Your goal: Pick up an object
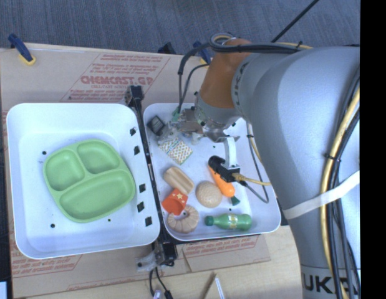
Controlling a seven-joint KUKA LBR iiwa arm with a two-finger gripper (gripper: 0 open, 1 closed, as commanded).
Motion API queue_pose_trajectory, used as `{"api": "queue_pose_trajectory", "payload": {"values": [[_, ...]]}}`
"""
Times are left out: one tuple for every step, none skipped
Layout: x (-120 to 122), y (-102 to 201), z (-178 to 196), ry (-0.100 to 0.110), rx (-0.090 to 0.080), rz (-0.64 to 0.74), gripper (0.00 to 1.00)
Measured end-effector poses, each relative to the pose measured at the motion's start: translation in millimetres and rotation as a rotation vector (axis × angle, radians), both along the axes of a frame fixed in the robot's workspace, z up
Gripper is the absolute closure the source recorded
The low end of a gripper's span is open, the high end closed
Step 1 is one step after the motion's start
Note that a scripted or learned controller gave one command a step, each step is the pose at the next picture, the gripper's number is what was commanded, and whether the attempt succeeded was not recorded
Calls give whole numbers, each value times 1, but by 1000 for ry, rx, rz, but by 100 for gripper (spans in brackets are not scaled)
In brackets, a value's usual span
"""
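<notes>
My gripper (pixel 183 127) hangs low over the far part of the right bin (pixel 262 185), under the orange band of the wrist. Just below it lies a checkered green-and-white packet (pixel 176 148). A small dark block (pixel 156 125) sits to its left, by the bin's far-left corner. Nearer the front lie a tan bread roll (pixel 179 179), a round beige cookie (pixel 208 194), an orange carrot toy (pixel 225 184), a red carton (pixel 174 201), a frosted donut (pixel 183 218) and a green bottle (pixel 230 221) on its side. Nothing shows as held.
The left bin (pixel 24 167) holds a green divided plate (pixel 90 179). A black divider with clips (pixel 143 161) runs between the bins. The grey arm covers the right bin's right side. Brown cardboard (pixel 111 73) lies under both bins.
</notes>
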State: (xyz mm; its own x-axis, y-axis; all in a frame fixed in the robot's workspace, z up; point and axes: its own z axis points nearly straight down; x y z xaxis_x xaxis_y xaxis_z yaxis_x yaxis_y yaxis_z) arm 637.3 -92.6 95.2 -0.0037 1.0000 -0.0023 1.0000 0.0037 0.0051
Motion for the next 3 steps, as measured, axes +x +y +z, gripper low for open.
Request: {"api": "queue_pose_trajectory", "payload": {"values": [[-40,-1,-4,10,2,3,0],[-40,-1,6,12,2,6,100],[-31,35,135,7,2,3,100]]}}
